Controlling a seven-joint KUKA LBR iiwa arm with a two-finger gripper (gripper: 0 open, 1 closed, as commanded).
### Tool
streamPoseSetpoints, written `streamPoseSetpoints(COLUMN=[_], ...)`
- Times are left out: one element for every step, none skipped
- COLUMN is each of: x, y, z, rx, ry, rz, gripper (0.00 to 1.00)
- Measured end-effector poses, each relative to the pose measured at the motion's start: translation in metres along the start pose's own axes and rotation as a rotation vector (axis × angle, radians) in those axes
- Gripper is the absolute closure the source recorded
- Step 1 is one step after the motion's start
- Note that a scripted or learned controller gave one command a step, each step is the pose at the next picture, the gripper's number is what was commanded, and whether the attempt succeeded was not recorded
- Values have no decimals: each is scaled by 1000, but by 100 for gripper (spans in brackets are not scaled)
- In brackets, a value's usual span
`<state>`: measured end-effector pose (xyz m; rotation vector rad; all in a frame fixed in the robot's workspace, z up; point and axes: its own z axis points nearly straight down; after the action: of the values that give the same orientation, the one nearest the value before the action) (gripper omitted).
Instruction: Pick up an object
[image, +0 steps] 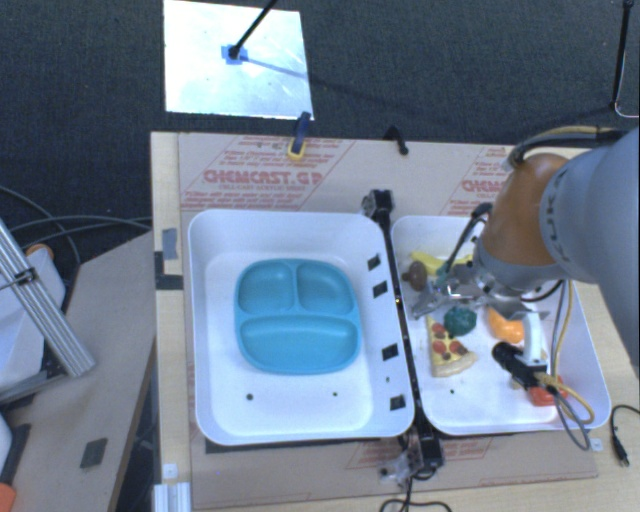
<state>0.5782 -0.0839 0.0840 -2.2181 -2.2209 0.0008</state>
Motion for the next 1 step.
streamPoseSetpoints(x=[91], y=[-55], z=[-107], rx=[-12], ry=[0], rz=[-6], gripper=[0])
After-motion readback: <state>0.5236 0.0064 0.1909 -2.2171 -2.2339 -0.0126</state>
